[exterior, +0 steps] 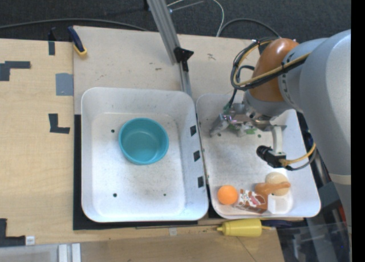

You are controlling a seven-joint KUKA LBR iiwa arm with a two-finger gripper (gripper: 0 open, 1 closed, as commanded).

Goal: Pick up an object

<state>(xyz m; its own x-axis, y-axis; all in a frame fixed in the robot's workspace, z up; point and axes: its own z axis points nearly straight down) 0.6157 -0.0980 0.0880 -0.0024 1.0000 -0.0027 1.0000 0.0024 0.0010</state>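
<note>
My gripper (218, 125) hangs over the upper left part of the right bin (308, 207), close to the wall between the two bins, above bare bin floor. No object shows at its tip. Along the right bin's front edge lie an orange ball (227, 195), a red and white packet (252, 199), a tan bread-like piece (274, 186) and a small white cup (279, 203). A teal bowl (143, 140) sits upright in the left bin (91, 198), well to the left of the gripper.
A yellow bottle (242, 228) lies on the bench just in front of the right bin. A grey metal pole (165, 24) slants across the back, ending at the bins' dividing wall. The arm's body (319, 84) covers the right bin's back right corner.
</note>
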